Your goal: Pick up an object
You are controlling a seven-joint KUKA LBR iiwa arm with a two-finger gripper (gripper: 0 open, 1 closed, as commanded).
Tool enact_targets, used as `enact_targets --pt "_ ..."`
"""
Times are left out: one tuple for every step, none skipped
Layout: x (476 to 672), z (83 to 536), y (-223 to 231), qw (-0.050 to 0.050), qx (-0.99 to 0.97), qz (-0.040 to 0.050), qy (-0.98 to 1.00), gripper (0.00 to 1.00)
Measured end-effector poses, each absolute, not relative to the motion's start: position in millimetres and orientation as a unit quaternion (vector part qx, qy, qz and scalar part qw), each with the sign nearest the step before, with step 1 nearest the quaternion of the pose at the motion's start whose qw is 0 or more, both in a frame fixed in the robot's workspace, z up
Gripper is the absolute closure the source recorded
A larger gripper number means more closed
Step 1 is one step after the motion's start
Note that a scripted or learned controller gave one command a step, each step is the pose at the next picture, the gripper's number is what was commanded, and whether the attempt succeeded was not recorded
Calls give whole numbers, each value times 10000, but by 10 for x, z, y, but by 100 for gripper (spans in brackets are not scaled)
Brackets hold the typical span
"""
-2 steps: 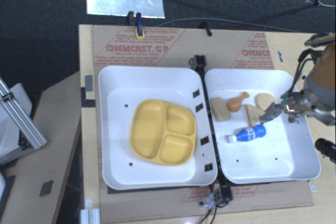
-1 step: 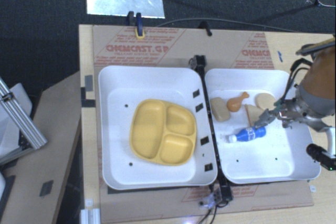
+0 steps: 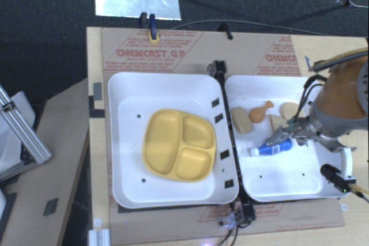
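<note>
End effector (image 3: 281, 136) sits right above the blue tube (image 3: 273, 149); can't tell its state; probably best centering on the tube first.

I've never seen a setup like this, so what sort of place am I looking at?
Probably a robotics lab test bench. A grey-and-orange robot arm reaches over two white bins; one holds a yellow divided plate, the other small toy-like objects such as a blue tube.
</note>
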State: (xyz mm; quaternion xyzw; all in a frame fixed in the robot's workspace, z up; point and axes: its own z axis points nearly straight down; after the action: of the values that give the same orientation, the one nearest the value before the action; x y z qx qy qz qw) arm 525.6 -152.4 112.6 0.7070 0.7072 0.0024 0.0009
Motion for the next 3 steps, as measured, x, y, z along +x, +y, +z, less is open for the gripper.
enact_targets --pt "5291 1285 -1536 75 7062 53 7079 100" --pt "5254 1754 -1474 20 7057 12 7085 100" --pt "5221 2198 -1458 25 7056 14 7086 100"
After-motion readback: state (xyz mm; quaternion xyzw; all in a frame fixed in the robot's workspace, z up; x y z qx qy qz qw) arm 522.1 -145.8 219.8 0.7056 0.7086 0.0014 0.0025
